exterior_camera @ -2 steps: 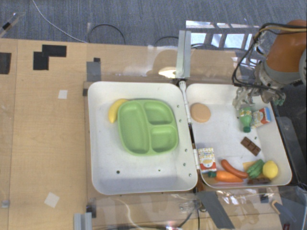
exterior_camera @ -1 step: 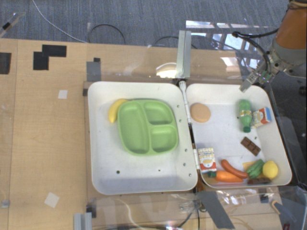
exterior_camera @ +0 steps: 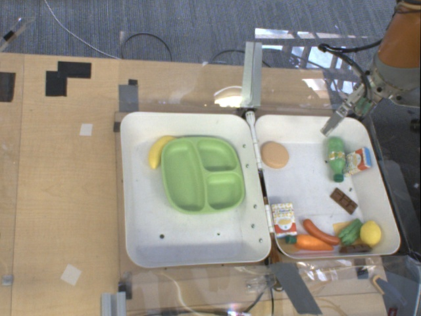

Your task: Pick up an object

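- Arm comes in from the right; the hand (exterior_camera: 339,118) hangs over the back edge of the right bin (exterior_camera: 309,176), just above the green bottle (exterior_camera: 336,158). Nothing in it; can't tell if it's spread or pressed together from here.
- Nearest pick is prob. that green bottle, lying near the bin's back right, touching a small red-white-blue carton (exterior_camera: 360,160).
- Bottle looks like a toy: light, stiff, smooth plastic, likely slippery & apt to roll. Best taken across the body, mid-length, not the neck.
- Other stuff in the right bin: tan round cookie (exterior_camera: 274,155) near the left wall, brown choc bar (exterior_camera: 344,201), juice box (exterior_camera: 283,218), carrot (exterior_camera: 314,243), sausage (exterior_camera: 321,232), lemon (exterior_camera: 371,233) at the front.
- Left bin (exterior_camera: 141,236) holds a green divided plate (exterior_camera: 202,174) w/ a banana (exterior_camera: 158,151) tucked at its edge.
- The carton crowds one side of the bottle, so a grab there could snag both.
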Tool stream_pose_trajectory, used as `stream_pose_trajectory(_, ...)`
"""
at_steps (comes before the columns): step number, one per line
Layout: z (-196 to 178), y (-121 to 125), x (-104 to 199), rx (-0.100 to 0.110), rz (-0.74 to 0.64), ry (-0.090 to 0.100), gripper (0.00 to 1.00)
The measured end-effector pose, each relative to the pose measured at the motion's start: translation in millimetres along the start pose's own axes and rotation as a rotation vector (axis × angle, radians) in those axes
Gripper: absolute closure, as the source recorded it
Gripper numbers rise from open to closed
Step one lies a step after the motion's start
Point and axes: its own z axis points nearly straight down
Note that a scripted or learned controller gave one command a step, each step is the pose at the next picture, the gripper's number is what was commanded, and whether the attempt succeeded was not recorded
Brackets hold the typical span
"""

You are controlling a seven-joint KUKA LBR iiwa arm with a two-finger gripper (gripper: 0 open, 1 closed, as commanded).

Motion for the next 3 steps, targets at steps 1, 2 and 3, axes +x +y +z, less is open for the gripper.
stream_pose_trajectory(1, 127, -22, 11, -0.003, -0.102, -0.004, 0.0)
stream_pose_trajectory(2, 114, -19, 11, -0.006, -0.109, -0.01, 1.0)
stream_pose_trajectory(3, -6, 34, 52, -0.011, -0.197, -0.01, 1.0)
